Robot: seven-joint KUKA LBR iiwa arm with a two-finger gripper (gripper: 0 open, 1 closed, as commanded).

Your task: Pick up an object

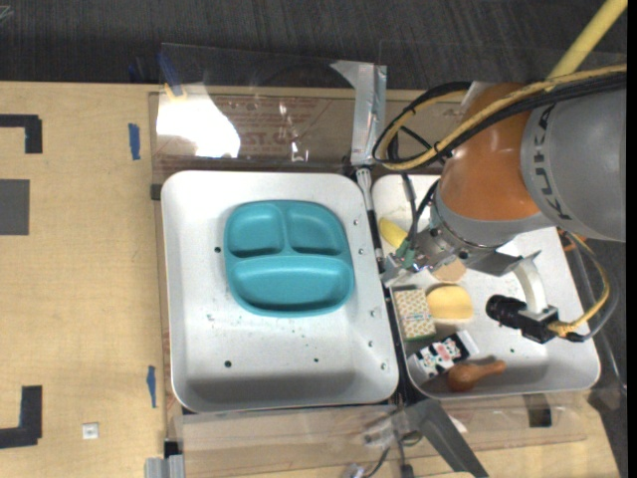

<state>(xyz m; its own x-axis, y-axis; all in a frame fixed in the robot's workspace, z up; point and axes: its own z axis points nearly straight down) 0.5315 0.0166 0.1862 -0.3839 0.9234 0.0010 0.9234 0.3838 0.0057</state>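
The grey arm with its orange band [490, 182] reaches down into the right bin [569, 364]. My gripper [423, 254] is low at that bin's left side, among small objects, and the wrist hides its fingers. Just below it lie a yellow rounded object [450, 303] and a patterned card-like piece [414, 313]. A yellow item [392, 233] sits to the gripper's left by the bin wall. A brown elongated object [474, 371] and a small black-and-white item [441, 352] lie near the bin's front edge.
The left bin [189, 337] holds a teal divided plate [289, 257] at its middle. A clear plastic screen [261, 118] stands behind the bins. Black and yellow cables [537, 317] hang off the arm over the right bin. Wooden bench [70, 267] stretches to the left.
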